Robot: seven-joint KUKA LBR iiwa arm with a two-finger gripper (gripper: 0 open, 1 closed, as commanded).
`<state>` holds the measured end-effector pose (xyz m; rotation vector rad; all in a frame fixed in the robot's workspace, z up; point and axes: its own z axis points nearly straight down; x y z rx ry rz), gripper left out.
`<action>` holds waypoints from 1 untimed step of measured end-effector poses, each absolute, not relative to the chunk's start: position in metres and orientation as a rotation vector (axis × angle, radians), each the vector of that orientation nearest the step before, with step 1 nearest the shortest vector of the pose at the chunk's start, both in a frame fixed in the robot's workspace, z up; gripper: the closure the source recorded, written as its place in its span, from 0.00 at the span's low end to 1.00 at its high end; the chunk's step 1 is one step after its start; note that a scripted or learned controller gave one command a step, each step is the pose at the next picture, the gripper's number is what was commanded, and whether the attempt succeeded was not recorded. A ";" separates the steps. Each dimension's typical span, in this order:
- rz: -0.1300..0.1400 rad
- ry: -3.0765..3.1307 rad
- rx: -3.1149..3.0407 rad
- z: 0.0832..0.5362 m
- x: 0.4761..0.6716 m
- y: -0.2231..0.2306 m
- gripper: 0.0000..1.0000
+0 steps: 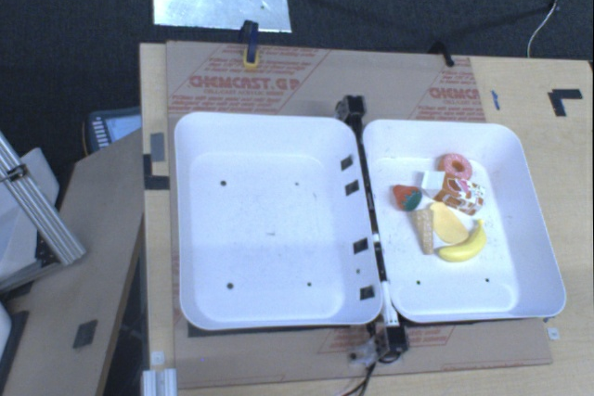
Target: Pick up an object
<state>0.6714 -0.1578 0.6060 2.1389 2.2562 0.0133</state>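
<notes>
in the white bin [464, 292] on the view's right lay a small heap of play food, with a yellow banana [463, 247] nearest, a cone [424, 230] just beside it, a red strawberry [406, 197] behind, and a pink donut [455, 166] farthest back.

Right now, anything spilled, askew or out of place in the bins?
Nothing spilled or damaged. The toy food sits bunched in the right white bin: pink ring doughnut, yellow plastic banana, tan cone, red-green wedge and others, touching and partly overlapping. All lie inside the walls; the pile is just tight.
</notes>
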 end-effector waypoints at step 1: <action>0.016 2.257 2.130 0.618 0.672 -0.157 1.00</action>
